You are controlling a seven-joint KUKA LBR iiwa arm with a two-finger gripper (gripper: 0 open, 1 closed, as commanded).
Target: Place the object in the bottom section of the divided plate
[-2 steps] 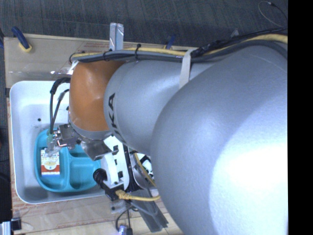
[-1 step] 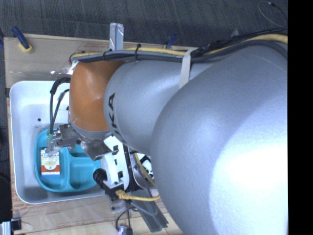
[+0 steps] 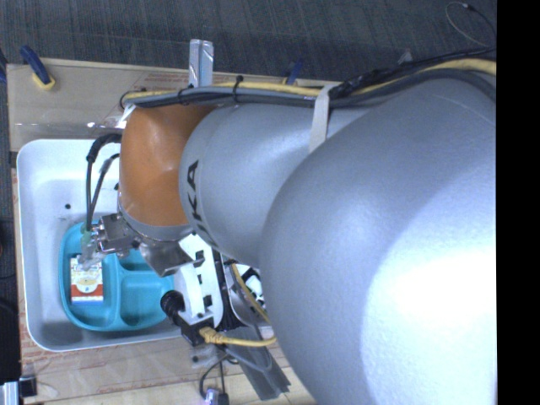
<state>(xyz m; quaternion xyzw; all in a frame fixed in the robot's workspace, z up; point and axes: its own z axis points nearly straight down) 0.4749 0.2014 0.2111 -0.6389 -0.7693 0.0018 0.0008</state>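
One white bin (image 3: 34,226) is in view on the left of the tabletop (image 3: 67,99), and a blue divided plate (image 3: 135,298) lies inside it, close to the lower wall of the bin. On the left part of the plate lies a small packet (image 3: 87,278) with a white and orange label; I judge this is the object of the task. Which section it occupies I cannot say surely, because the arm covers most of the plate.

The tool (image 3: 105,236) hangs just above the packet, at its upper end, perhaps touching it. The angle does not let me tell whether it grips anything or how wide it stands.

Room for moving is small: the plate sits near the left and lower walls of the bin, and the grey arm (image 3: 337,226) with its orange band (image 3: 156,167) hangs low over the bin.
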